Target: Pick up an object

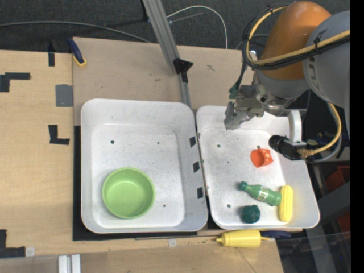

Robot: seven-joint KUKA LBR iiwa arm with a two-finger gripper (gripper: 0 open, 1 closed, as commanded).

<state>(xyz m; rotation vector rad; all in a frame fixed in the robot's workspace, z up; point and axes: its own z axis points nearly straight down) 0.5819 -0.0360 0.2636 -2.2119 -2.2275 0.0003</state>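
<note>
The right bin [227, 152] holds a small red-orange object [261, 157] near its right side, a green bottle [260, 193] lying on its side, a yellow corn-like piece [285, 203] beside the bottle, and a dark green lump [249, 213] near the front. My gripper [234, 119] hangs over the far left corner of this bin, well above and behind these objects. Nothing is visible between its fingers. The grey arm with its orange band [296, 33] comes in from the upper right.
A light green bowl [128, 193] sits in the front left of the left bin [142, 118]. A yellow bottle [241, 239] lies on the bench just outside the right bin's front edge. A grey pole [165, 33] slants down to the bins' back edge.
</note>
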